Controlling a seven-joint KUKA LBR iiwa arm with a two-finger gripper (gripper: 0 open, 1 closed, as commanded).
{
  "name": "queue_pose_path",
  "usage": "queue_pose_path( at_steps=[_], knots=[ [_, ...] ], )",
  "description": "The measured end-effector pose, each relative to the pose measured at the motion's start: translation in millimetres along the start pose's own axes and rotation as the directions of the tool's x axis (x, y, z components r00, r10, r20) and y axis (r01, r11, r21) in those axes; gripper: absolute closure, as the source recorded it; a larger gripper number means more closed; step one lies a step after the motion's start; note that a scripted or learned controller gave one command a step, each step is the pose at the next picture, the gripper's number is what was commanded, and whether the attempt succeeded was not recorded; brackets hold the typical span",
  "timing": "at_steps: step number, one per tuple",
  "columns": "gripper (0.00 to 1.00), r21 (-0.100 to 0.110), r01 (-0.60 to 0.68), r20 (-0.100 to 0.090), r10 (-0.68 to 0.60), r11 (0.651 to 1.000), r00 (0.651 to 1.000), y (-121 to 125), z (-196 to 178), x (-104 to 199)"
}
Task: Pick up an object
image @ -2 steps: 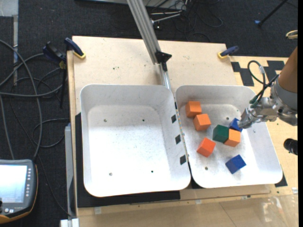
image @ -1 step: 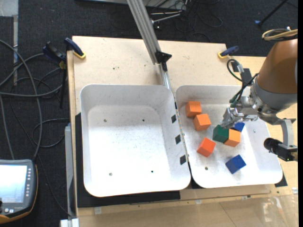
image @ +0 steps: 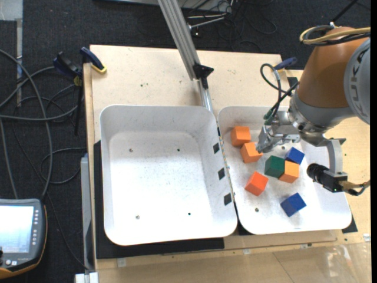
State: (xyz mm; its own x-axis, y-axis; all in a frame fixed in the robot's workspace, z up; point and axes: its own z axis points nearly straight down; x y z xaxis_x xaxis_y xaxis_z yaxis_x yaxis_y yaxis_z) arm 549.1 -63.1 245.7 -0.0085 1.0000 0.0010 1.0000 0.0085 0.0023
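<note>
Gripper (image: 263, 145), open or closed I cannot tell, sits just right of orange cube (image: 251, 152); crowding green cube (image: 274, 167) risks a nudge, not a grasp.

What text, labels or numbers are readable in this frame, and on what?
"UK": grey letters on the arm's orange band, cut off at the frame's right edge; likely part of a longer brand name.
Handheld pendant screen, bottom left: lit, contents too small and blurred to read.
Blocks, right bin, left bin: no markings visible.

blue clamp (image: 89, 59); teach pendant (image: 20, 234)
</note>
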Motion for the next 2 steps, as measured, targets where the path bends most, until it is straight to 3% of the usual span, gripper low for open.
queue_pose_path(
  at_steps=[1,2],
  knots=[
    [1.00,0.001,-0.001,0.000,0.001,1.000,1.000,25.1,9.4,52.5],
    [1.00,0.002,-0.001,0.000,0.001,1.000,1.000,31.5,17.0,107.1]
  ],
)
